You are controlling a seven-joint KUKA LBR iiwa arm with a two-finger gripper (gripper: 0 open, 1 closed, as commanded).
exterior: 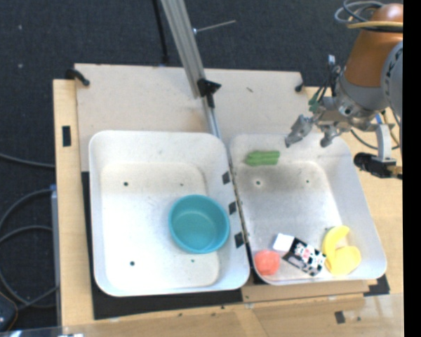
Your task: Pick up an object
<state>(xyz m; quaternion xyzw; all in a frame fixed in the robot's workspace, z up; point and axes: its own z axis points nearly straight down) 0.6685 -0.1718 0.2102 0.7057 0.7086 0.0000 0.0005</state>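
My gripper [310, 136] hangs over the far edge of the right bin [351, 188], its two fingers spread apart with nothing between them. A green oblong object [262, 158] lies in the right bin's far left corner, left of the gripper. At the bin's near edge lie an orange ball [267, 261], a small black and white box [299, 253] and a yellow object [340, 250]. A teal bowl [198, 223] stands in the left bin [119, 209].
A slanted metal rail [189, 51] runs from the top of the view down to the gap between the bins. The bench's wooden edge [63, 202] frames both bins.
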